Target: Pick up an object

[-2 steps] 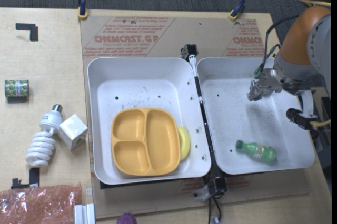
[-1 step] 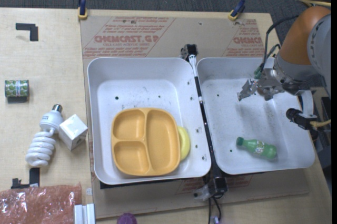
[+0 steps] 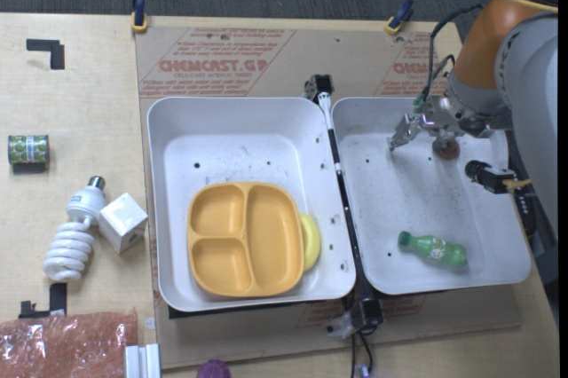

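Lying near front wall of right bin (image 3: 497, 274), green bottle (image 3: 432, 249) on its side, smooth plastic, open white floor all around it. Left bin (image 3: 169, 190) crowded: yellow three-compartment tray (image 3: 246, 238) fills front half, yellow thing peeking from under its right edge. Farther back, pincer (image 3: 410, 129) hangs over right bin's rear, near back wall, well apart from bottle; fingers' spread cannot tell. Outside on counter (image 3: 71, 101): spiral bulb (image 3: 73, 236), small can (image 3: 27, 151).

A single fixed camera looks down on the bench at a slant from above, far enough back to take in both white bins: the left bin (image 3: 160, 190) at frame centre, the right bin (image 3: 373, 190) beside it. The arm (image 3: 519, 48) enters at the upper right.
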{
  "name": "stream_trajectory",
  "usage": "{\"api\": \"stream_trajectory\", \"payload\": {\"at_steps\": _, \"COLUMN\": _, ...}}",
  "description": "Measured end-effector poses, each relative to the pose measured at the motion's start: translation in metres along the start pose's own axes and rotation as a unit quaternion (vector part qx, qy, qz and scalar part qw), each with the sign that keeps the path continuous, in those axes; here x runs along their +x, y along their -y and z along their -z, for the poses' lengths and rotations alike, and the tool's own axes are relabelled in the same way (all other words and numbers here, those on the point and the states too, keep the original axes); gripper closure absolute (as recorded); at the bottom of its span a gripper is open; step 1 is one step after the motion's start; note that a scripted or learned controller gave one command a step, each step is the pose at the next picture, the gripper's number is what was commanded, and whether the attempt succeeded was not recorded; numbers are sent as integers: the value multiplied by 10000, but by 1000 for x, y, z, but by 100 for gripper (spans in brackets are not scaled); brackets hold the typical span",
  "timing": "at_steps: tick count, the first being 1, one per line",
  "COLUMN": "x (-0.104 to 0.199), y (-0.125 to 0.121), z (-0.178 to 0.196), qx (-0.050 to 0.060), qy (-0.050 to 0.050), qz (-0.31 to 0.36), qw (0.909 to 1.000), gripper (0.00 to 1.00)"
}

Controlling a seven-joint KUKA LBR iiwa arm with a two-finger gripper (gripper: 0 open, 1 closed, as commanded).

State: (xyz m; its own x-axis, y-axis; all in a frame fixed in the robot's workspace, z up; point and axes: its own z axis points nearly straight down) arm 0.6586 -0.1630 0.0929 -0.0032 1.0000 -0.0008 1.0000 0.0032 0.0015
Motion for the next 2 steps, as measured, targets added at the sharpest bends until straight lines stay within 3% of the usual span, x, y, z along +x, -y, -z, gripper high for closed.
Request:
{"api": "stream_trajectory", "payload": {"at_steps": 1, "x": 56, "y": -1, "z": 0, "qx": 7, "qy": 3, "qz": -3, "qw": 10000, "gripper": 0}}
{"api": "stream_trajectory", "payload": {"at_steps": 2, "x": 56, "y": -1, "z": 10, "qx": -2, "qy": 14, "qz": 14, "qw": 10000, "gripper": 100}}
